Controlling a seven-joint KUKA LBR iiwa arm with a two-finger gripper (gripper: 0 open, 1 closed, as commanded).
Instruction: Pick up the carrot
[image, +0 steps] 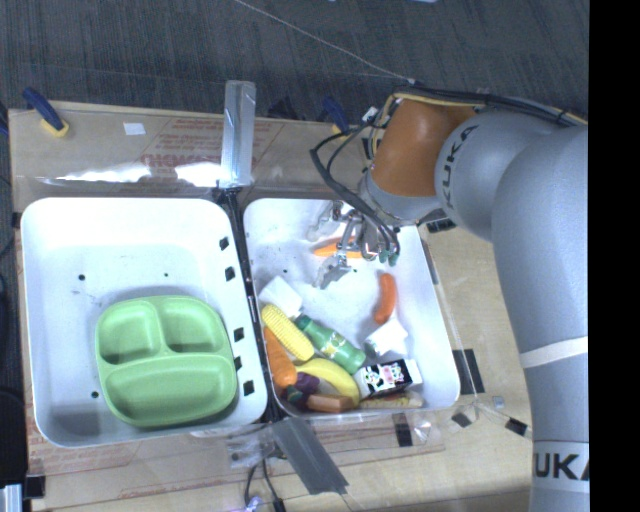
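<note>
The jaws (345, 250) hang low over the far end of the right bin (432, 300), with something orange right at their tips; whether they are open or closed on it I cannot tell. The carrot (279, 362) lies along that bin's left wall, beside the corn cob (287, 332) and banana (330, 378). A green tray (165, 360) sits in the left bin (60, 230).

Robotics lab setup. KUKA arm (520, 200) with exposed cabling over a wood surface (480, 300), two white bins (60, 230) fixed side by side, blue clamp (45, 110) at the edge, toy food, dark carpet (150, 40) behind.
</note>
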